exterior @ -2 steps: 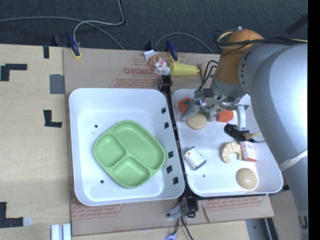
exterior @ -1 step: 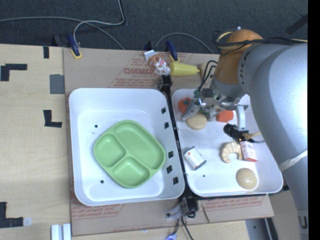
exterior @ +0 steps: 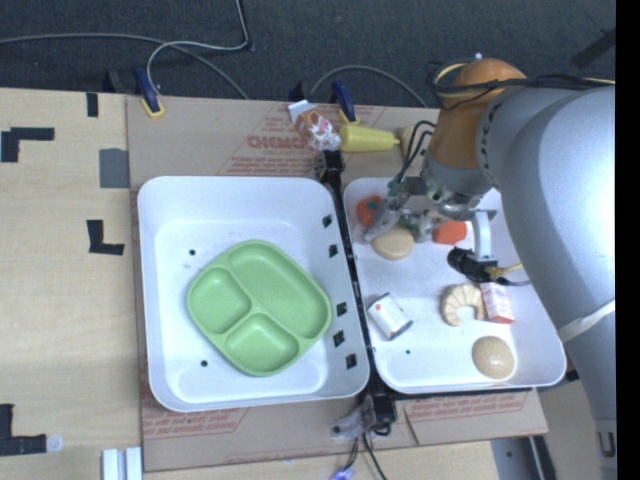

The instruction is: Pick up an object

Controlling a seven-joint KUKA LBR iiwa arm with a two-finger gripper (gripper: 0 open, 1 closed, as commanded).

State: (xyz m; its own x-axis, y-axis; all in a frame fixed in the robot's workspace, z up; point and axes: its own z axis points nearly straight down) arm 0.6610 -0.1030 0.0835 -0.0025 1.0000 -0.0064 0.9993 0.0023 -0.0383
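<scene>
Grey arm point(exterior: 540, 168) low, wrist bent downward

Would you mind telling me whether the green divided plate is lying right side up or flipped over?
Right side up: the green divided plate lies flat in the left bin, its three compartments facing upward.

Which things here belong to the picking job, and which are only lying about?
Job:
gripper
pale bun
tomato
croissant
round roll
white packet

Lying about:
green divided plate
yellow clamp
blue clip
</scene>
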